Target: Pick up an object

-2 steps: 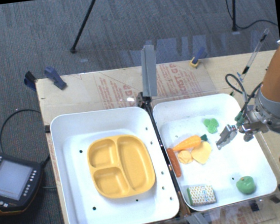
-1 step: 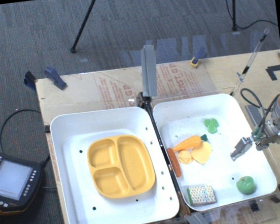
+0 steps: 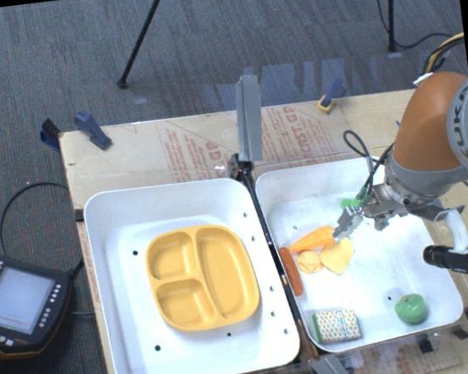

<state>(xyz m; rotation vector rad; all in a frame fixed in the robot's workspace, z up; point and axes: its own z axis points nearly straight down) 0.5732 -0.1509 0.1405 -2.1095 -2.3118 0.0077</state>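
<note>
The gripper [image 3: 343,229] hangs low inside the right bin [image 3: 424,167], reaching in from the right, its tip just above the right end of an orange carrot-shaped piece [image 3: 311,239]; whether it touches that piece, or whether it is released or clenched, cannot be told at this slant, and nothing is seen held. A small green part shows on the wrist just behind the tip. The carrot piece lies at the left-centre of the right bin, with a round pale-orange slice [image 3: 309,262] touching its near side and a yellow wedge [image 3: 339,256] just right of that slice, under the gripper. A reddish sausage-like piece [image 3: 291,271] lies along the bin's left wall. Toward the near edge sit a small patterned rectangular block [image 3: 337,324] and, well apart to the right, a green apple-like fruit [image 3: 411,308]. The left bin [image 3: 113,240] bears a yellow three-compartment tray [image 3: 201,277] at its centre. Both bins rest on a cardboard-covered bench [image 3: 161,149], with blue clamps [image 3: 92,129] at its far edge. A handheld control pendant [image 3: 17,302] lies on the grey carpet to the left, and tripod legs [image 3: 141,38] stand beyond the bench.
</note>
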